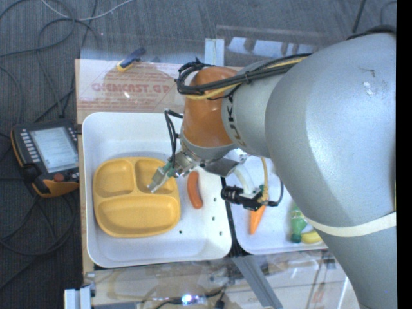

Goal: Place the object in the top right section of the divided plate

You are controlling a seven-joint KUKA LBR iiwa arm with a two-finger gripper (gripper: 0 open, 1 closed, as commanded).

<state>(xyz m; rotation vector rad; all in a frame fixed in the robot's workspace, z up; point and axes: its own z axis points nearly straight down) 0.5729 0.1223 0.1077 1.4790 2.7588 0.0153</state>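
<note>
A yellow divided plate (132,211) lies in the left white bin (109,124). My gripper (158,179) hangs over the plate's top right section, its fingertips close to the section's floor. I cannot see any object between the fingers. An orange sausage-shaped piece (194,190) lies on the bin floor just right of the plate, beside the gripper. The arm's orange band (203,118) and grey body cover much of the right side.
The right bin (277,240) holds a carrot (256,219), and a green and yellow item (300,229) near the arm. A teach pendant (46,154) sits on the floor to the left. A cardboard sheet (129,92) lies behind the left bin.
</note>
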